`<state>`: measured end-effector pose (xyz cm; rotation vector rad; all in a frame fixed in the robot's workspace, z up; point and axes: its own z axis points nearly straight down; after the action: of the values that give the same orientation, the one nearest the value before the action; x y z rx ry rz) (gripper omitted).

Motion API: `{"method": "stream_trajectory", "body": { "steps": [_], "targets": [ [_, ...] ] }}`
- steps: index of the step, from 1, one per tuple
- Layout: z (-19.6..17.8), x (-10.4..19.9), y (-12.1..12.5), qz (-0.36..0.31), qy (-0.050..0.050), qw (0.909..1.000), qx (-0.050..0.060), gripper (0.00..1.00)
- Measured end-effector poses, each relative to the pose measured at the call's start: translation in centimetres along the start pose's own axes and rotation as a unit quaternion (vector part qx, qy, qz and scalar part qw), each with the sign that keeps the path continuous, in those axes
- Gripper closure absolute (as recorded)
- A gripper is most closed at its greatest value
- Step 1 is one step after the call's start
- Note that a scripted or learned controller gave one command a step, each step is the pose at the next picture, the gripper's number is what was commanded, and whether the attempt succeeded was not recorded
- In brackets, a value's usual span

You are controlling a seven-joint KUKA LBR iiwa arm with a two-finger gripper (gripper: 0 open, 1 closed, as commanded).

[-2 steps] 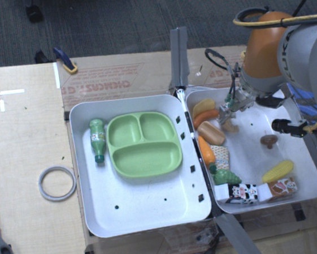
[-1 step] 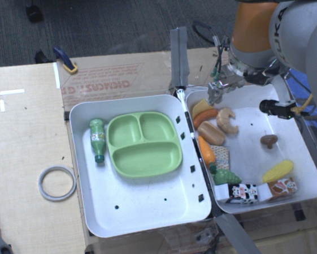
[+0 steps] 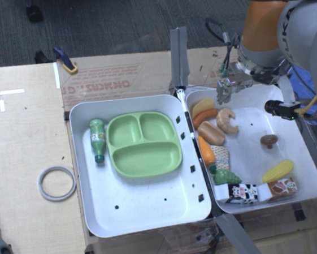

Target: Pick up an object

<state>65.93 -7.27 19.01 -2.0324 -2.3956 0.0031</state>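
Pale tan croissant (image 3: 226,119), curled w/ darker ends, lies in right bin (image 3: 301,181) near hot dog (image 3: 210,132), just below pincer (image 3: 223,95); pincer grip state: can't tell.

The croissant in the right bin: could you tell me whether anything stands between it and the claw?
Nothing visible does. The claw hangs just above and behind the croissant, with bare bin floor between them. A hot dog and a banana crowd the croissant's left side.
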Motion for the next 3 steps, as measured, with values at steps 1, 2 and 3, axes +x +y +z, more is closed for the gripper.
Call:
{"method": "stream_trajectory", "body": {
  "steps": [1,2,3],
  "targets": [
    [0.0,0.0,0.0,0.0,0.0,1.0,0.0,0.0],
    [0.1,1.7,0.3,0.011,0.0,0.9999,0.001,0.0],
    [0.1,1.7,0.2,0.011,0.0,0.9999,0.001,0.0]
  ]
}}
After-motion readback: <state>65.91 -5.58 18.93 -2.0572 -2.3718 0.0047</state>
